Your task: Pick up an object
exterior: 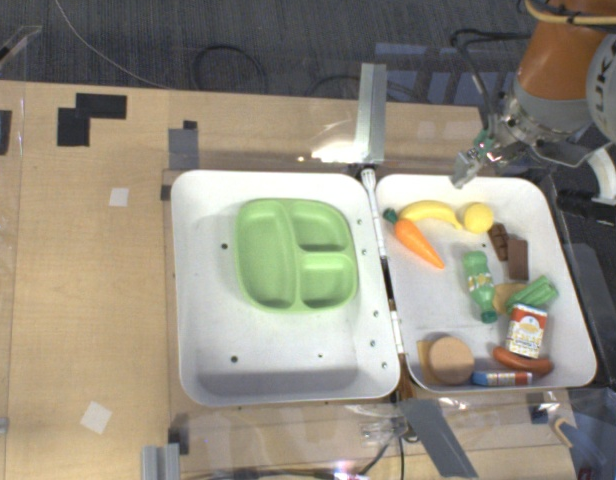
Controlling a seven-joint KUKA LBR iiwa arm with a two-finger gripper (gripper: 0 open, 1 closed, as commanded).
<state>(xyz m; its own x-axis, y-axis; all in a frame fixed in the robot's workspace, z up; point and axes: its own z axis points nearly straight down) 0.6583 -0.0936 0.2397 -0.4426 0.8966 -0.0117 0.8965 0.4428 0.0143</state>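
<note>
The tool (472,164) hovers above the right bin's (563,258) far rim (we cannot tell its state). Nothing is picked yet: the banana (431,212) and other items lie inside.

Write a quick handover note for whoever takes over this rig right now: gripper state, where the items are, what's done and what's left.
Gripper: above the far rim of the right bin, nothing seen between its fingers; open or shut can't be told.
Right bin holds: banana, lemon, carrot, green bottle, brown bar, red carton, round brown bun, plus a few small items by the near wall.
Left bin: green divided tray.
Done: nothing picked yet.
Left: descend, grasp one item, lift. Banana and lemon lie nearest the gripper.
</note>
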